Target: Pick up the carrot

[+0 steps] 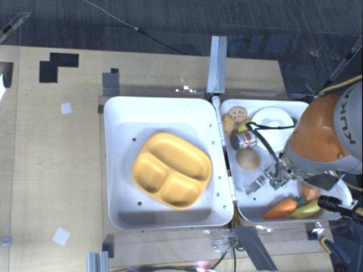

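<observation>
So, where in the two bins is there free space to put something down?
Left bin: bare floor rings the yellow tray, widest toward its left wall. Right bin is crowded: cookies, can, carrot and gripper; one small bare patch at its lower-left corner.

2 white bins, 1 yellow divided plate in the left one, and in the right one 2 cookies, 1 white plate, 1 small can, 1 potato, 1 carrot, 1 banana, plus 1 arm.

arm cut off right, hiding plate
</observation>
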You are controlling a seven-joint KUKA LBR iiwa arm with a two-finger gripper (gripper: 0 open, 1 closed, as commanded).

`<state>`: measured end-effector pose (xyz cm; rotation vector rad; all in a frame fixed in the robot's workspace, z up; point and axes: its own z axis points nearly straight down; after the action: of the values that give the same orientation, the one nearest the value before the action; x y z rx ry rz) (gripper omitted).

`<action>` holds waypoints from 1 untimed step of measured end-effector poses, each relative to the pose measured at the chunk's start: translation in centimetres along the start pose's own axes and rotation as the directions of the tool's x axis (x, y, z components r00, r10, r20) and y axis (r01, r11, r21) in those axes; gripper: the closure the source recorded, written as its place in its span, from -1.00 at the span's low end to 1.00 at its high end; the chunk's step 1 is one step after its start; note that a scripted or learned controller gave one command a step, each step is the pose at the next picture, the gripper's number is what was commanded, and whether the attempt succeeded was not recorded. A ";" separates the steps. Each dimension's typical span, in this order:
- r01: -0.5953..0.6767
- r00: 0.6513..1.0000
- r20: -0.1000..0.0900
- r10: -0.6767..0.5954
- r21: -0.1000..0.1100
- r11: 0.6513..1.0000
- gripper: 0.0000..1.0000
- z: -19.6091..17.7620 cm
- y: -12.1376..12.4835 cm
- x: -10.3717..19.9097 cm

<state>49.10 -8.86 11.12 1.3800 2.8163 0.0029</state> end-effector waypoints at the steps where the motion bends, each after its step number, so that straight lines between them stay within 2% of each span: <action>1: 0.001 1.000 0.000 -0.001 0.000 1.000 -1.00 0.0 0.0 0.0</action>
<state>49.10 -8.85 11.11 1.3791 2.8169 0.0027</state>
